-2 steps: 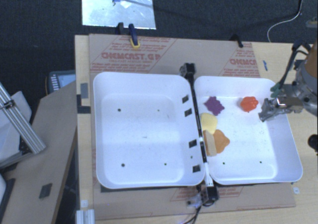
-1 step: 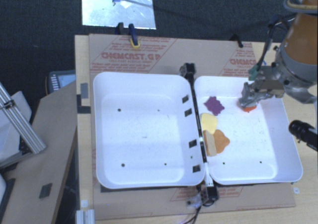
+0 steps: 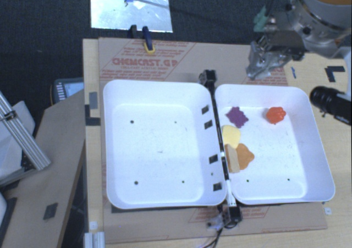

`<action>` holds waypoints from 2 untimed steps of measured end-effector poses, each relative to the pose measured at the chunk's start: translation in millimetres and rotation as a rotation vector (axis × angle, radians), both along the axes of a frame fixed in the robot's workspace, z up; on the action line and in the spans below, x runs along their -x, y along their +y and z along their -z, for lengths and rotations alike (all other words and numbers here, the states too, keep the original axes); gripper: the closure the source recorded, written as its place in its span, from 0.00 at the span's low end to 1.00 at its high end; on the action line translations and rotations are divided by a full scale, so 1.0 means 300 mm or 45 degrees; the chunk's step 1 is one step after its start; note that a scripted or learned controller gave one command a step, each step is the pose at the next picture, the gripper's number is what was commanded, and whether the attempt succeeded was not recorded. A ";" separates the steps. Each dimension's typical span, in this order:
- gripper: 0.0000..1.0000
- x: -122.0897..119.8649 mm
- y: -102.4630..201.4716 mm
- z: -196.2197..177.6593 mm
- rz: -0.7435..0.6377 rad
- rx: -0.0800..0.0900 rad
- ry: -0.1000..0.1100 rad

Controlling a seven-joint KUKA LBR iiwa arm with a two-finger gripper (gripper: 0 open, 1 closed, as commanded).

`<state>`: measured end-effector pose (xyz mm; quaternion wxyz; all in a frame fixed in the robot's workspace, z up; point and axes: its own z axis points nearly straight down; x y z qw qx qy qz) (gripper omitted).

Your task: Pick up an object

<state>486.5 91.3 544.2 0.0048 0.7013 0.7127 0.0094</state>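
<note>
The arm hangs in from the upper right, orange band showing at the top corner, and its gripper (image 3: 263, 68) hovers above the far rim of the right bin (image 3: 308, 186), over the cardboard sheet (image 3: 165, 60) rather than over the bin floor. Nothing sits between the metal fingers, and from this slant I cannot tell how wide they stand. Down in the right bin, four candidates: a purple piece (image 3: 236, 115) near the far left corner, an orange-red piece (image 3: 275, 114) well to its right, a pale yellow piece (image 3: 231, 134) hard against the divider side, and just below it an orange-brown piece (image 3: 243, 155) touching a tan block (image 3: 232, 160) (the two overlap, so their edges are hard to separate). All lie apart from the gripper. The left bin (image 3: 110, 131) shows bare white floor with small dark dots. Black clips run along the seam between the bins.
</note>
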 end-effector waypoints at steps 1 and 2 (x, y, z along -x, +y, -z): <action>1.00 0.003 0.238 0.319 0.006 0.009 0.034; 1.00 0.000 0.332 0.014 0.011 0.002 0.012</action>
